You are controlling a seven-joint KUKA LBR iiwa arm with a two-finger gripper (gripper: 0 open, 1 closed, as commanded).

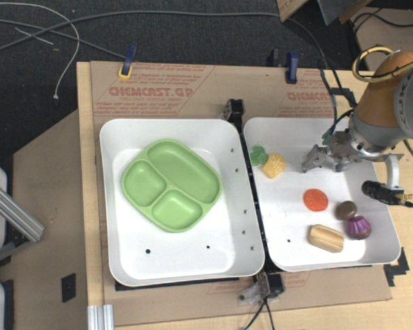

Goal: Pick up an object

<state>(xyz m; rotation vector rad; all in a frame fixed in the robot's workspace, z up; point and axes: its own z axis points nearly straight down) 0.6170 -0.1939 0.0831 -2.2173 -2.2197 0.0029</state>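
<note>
The right bin (pixel 289 249) holds several small items. A green piece (pixel 257 155) and a yellow corn-like piece (pixel 274 165) lie together near its left wall. Toward the front right lie an orange-red disc (pixel 316 199), a brown ball (pixel 345 210), a purple piece (pixel 358 227) and a tan loaf-shaped block (pixel 326 238). My gripper (pixel 323 161) hangs over the bin's back right part, to the right of the yellow piece and behind the disc. Its fingers stand open with nothing between them.
In the left bin (pixel 124 253) lies a green divided plate (pixel 171 184). A black clamp (pixel 234 108) sits at the back between the two bins. The arm's grey body (pixel 382 115) and cables reach in over the right bin's far right edge.
</note>
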